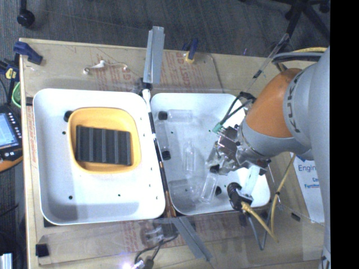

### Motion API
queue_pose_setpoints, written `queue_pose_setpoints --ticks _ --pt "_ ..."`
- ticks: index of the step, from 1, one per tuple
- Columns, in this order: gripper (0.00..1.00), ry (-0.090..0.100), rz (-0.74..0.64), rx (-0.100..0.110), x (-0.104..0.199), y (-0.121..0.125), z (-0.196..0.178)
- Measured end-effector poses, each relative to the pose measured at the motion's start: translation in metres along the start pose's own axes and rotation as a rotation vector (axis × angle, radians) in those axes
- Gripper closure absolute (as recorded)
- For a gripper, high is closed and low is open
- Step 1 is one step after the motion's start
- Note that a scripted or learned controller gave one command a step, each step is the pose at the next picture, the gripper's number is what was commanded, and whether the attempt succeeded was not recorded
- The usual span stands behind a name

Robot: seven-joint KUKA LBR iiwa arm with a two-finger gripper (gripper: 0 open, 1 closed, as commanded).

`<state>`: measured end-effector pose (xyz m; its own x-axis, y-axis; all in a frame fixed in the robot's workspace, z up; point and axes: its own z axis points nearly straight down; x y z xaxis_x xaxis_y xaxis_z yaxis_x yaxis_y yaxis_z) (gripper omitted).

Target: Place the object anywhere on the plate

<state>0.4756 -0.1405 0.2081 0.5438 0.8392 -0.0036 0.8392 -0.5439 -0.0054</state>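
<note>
Two white bins sat on a tan wooden bench [84, 55] printed with faint reddish lettering. The left bin [50, 195], at nine o'clock, was plain white with a few small black dots on its floor. In it lay a yellow-orange plate [104, 118] whose middle carried a dark grey patch marked with darker vertical stripes. The right bin [185, 102], near the centre, was white too and held several clear, colourless plastic objects [189, 157], one with a black cap at its eleven o'clock corner. At three o'clock the arm [311, 94] was grey with an orange band [269, 114]; green and yellow cables ran by it. The floor [112, 4] at twelve o'clock was dark grey.
</note>
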Motion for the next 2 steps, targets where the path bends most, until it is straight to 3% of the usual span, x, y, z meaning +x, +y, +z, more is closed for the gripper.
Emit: queue_pose_setpoints --ticks 1,2 --pt "1.0 0.003 -0.168 -0.003 0.059 0.005 -0.117" --pt "1.0 0.0 -0.24 0.001 0.133 0.014 -0.021"
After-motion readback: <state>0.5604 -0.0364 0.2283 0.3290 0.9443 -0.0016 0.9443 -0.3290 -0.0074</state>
